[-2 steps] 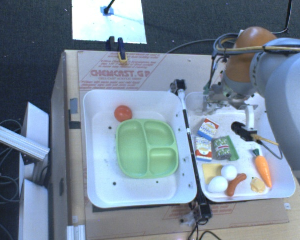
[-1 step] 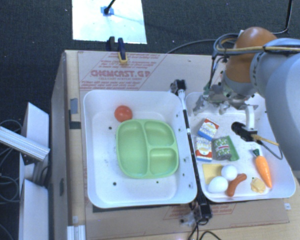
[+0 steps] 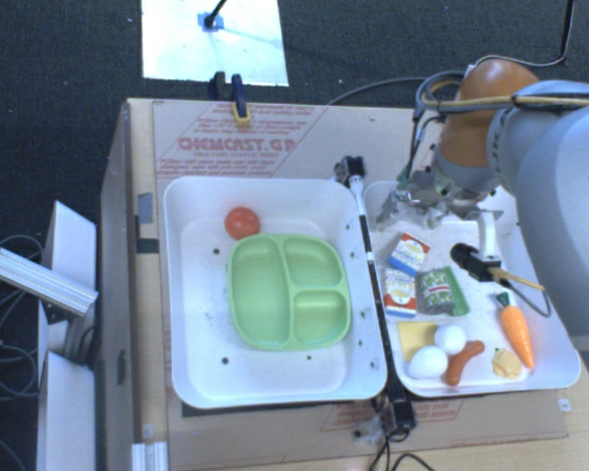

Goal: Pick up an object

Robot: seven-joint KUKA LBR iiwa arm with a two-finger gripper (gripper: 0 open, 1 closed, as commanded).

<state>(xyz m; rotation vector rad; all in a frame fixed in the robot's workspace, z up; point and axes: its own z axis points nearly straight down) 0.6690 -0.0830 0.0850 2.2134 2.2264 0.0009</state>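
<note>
In the left white bin (image 3: pixel 191 361) I see a small round red ball (image 3: pixel 241 222) just above a light green plastic tray with three sections (image 3: pixel 289 290). In the right white bin (image 3: pixel 550 366) lie little cartons (image 3: pixel 409 254), a green packet (image 3: pixel 441 291), a yellow cheese slice (image 3: pixel 415 338), two white eggs (image 3: pixel 438 351), a brown sausage (image 3: pixel 463 361) and an orange carrot (image 3: pixel 516 335). My gripper (image 3: pixel 419 207) hangs over that bin's top corner, above the cartons. My own arm hides much of it, so I cannot tell how my jaws are set.
</note>
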